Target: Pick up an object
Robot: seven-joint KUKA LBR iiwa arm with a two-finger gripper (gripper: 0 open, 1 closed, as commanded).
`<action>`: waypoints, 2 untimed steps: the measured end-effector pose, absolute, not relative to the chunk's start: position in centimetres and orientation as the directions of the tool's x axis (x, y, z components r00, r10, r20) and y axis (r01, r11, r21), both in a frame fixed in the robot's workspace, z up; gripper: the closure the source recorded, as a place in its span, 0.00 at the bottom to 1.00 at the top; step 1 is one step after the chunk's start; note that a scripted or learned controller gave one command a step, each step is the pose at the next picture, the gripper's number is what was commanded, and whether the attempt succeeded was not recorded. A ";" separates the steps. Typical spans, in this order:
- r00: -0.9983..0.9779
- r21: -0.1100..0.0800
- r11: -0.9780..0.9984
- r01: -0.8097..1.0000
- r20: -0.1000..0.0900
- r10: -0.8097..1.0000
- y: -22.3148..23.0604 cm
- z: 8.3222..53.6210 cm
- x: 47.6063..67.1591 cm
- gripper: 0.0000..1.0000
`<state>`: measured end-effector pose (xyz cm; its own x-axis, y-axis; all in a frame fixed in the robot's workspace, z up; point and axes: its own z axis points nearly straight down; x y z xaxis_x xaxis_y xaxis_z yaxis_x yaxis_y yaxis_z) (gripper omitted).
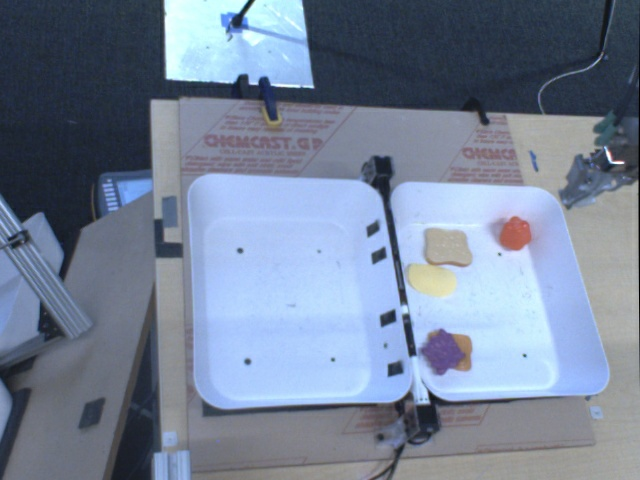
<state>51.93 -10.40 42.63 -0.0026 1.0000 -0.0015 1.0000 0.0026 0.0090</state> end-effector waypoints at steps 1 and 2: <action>0.006 0.016 -0.006 1.000 -0.007 1.000 -18.2 54.3 48.4 1.00; -0.007 -0.013 0.007 1.000 0.004 1.000 -12.3 34.6 48.6 1.00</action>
<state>48.59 -12.26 34.60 -0.0066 1.0000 0.0042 0.9999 0.0067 -0.0126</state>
